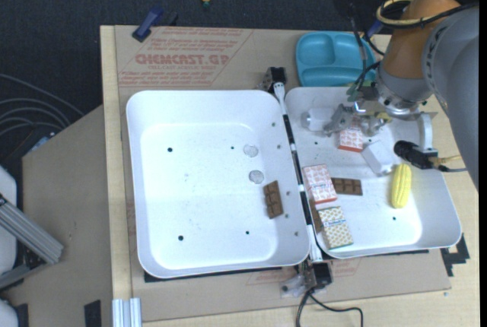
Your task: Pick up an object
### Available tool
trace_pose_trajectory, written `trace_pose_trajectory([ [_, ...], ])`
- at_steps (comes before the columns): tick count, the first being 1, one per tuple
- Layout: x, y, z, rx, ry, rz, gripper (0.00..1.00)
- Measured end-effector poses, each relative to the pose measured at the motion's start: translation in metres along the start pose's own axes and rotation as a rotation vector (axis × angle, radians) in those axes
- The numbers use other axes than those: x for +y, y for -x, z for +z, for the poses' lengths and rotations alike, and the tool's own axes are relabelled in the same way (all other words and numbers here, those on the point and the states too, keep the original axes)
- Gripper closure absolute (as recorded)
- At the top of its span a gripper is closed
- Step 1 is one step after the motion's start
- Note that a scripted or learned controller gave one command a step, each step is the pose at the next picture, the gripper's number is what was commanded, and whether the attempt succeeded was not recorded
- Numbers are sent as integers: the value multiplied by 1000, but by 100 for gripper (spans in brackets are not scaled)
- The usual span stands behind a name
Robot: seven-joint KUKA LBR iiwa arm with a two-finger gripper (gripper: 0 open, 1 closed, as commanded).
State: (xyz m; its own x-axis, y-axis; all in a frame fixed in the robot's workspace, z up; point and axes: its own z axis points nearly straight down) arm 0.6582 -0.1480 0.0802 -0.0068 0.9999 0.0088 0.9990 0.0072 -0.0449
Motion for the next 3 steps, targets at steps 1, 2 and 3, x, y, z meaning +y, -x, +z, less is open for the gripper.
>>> trace_pose_trajectory([
  [1,-1,-22,1,-10,-1,4,0],
  [2,-2,-23,-8,-8,-1,6,100],
  [3,-53,-51,-154,-9,49,6,100],
])
